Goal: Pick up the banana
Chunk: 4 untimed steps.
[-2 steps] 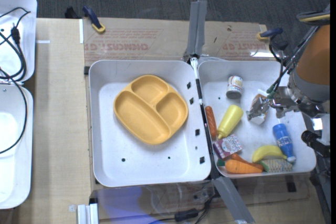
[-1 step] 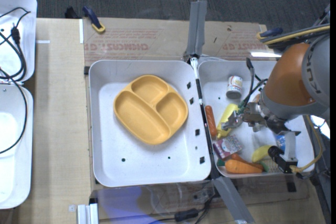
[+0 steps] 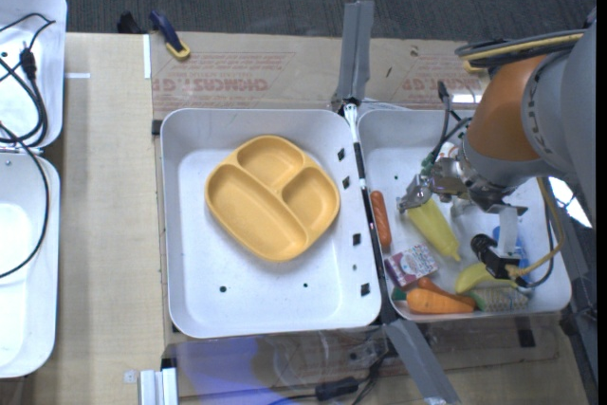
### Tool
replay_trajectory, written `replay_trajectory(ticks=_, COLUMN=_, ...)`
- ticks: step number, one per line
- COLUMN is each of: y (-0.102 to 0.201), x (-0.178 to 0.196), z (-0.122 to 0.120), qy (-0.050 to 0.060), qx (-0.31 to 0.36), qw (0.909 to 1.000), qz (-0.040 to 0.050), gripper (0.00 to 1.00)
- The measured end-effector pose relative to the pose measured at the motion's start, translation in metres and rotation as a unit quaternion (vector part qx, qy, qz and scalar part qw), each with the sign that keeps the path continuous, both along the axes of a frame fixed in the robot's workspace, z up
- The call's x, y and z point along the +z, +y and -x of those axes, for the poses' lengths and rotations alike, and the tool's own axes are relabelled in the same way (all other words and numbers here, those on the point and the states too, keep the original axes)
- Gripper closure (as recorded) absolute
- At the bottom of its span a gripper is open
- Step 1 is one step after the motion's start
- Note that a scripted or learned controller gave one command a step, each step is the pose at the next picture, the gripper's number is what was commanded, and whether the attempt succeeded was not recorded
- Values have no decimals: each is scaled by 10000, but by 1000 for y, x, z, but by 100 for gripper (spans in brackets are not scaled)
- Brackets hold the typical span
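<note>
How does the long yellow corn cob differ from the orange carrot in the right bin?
The long yellow corn cob is pale yellow and slants mid-bin, right beside the gripper; the orange carrot is orange and lies nearly level along the near wall. Both are tapered and lie in the right white bin.

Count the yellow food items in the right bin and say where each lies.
2. The corn cob lies mid-bin, right at the gripper. The banana sits near the front edge, beside the carrot. The arm may hide others.
</note>
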<state>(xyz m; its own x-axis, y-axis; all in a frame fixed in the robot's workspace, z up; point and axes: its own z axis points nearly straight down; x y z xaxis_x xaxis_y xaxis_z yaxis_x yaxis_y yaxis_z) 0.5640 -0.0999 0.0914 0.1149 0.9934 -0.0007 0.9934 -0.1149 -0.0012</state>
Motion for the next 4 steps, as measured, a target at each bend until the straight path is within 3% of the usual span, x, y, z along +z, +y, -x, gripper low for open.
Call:
replay_trajectory(ticks=1, y=-1, x=8, z=1, qy=8, qx=-7, qw=10000, qz=3, gripper=100)
replay_trajectory(ticks=2, y=82, x=99, z=34, qy=8, qx=-504, qw=9987, qz=2, gripper=100)
replay_trajectory(ticks=3, y=150, x=163, z=17, qy=11, qx=-1386, qw=9903, qz=15, gripper=100)
replay_trajectory(ticks=4, y=245, x=200, z=57, qy=6, qx=-1935, qw=9811, qz=18, gripper=100)
